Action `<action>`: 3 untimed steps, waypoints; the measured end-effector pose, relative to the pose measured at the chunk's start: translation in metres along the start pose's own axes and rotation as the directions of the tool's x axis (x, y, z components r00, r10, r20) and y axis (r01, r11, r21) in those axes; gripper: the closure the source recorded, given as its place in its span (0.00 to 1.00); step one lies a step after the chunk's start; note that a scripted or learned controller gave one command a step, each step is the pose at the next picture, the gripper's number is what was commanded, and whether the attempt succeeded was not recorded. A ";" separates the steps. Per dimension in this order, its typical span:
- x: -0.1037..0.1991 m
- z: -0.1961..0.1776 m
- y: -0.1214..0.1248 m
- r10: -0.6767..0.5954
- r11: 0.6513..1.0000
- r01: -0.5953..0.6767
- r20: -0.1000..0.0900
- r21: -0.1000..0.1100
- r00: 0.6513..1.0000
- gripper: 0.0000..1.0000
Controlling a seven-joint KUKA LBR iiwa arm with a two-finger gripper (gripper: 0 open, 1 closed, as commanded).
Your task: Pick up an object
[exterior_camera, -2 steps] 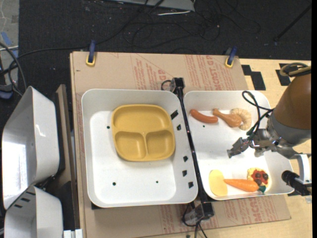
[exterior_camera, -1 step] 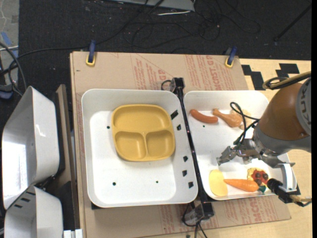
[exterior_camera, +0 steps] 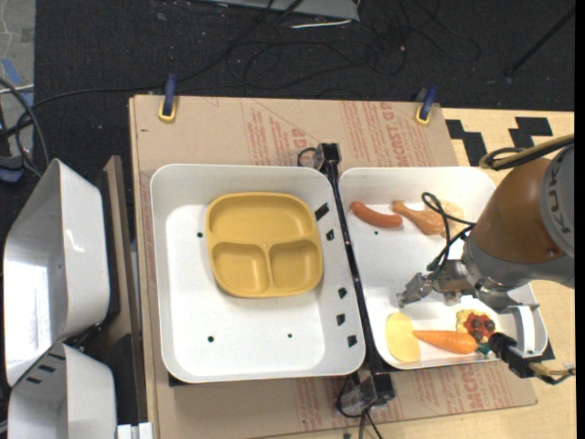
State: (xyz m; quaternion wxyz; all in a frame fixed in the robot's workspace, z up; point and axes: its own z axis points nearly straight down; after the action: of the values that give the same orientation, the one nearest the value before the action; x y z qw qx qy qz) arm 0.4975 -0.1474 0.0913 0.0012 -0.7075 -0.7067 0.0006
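Note:
The right bin [exterior_camera: 366, 250] holds a hot dog [exterior_camera: 376, 215] and a tan chicken-like piece [exterior_camera: 421, 217] near its far side. A pale yellow slice [exterior_camera: 401, 337], an orange carrot [exterior_camera: 445, 340] and a small pizza-like piece [exterior_camera: 477, 322] lie along its near edge. My gripper [exterior_camera: 416, 290] hangs low over the bin's middle, pointing left, a little above the yellow slice and the carrot. Nothing shows between its fingers.
The left bin [exterior_camera: 183, 323] carries a yellow divided plate [exterior_camera: 265, 244]. A black divider with clips [exterior_camera: 347, 254] runs between the bins. The arm's orange band [exterior_camera: 526, 213] covers the right bin's right side. Cables lie on the dark floor beyond the bench.

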 end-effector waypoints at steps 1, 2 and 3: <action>0.000 -0.011 0.000 0.002 1.000 -0.002 0.000 -0.002 1.000 1.00; 0.001 -0.074 0.003 -0.004 1.000 0.004 0.002 -0.008 1.000 1.00; 0.000 -0.118 0.004 -0.004 1.000 0.004 0.003 -0.008 1.000 1.00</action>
State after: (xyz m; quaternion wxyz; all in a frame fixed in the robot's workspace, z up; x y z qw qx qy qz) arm 0.5018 -0.1470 0.2091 -0.0024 -0.7060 -0.7082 -0.0012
